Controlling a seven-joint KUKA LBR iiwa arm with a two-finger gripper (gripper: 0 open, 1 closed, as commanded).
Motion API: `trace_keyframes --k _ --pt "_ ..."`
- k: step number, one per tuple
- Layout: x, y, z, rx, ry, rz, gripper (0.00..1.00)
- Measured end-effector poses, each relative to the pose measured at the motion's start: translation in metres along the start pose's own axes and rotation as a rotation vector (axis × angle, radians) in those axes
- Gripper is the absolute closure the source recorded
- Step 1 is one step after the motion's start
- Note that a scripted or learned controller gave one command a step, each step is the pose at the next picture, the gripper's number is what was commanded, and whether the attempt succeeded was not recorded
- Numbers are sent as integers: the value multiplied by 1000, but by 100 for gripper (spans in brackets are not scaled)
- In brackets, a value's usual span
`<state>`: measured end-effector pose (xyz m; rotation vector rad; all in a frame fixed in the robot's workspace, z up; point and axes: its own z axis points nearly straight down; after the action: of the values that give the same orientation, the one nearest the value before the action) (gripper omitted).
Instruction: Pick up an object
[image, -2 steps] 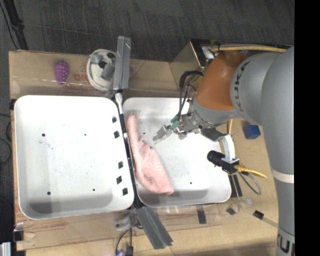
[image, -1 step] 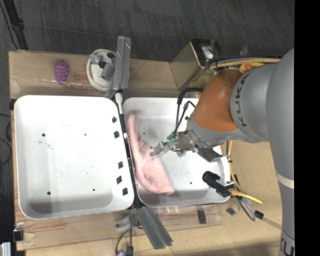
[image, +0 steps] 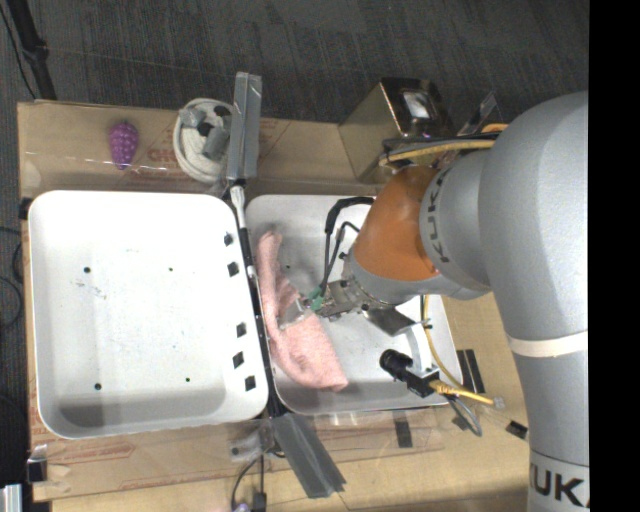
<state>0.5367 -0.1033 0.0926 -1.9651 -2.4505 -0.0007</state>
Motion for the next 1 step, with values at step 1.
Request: trace_keyframes --k 1 --pt "0 0 -10 2 1 -5 100"
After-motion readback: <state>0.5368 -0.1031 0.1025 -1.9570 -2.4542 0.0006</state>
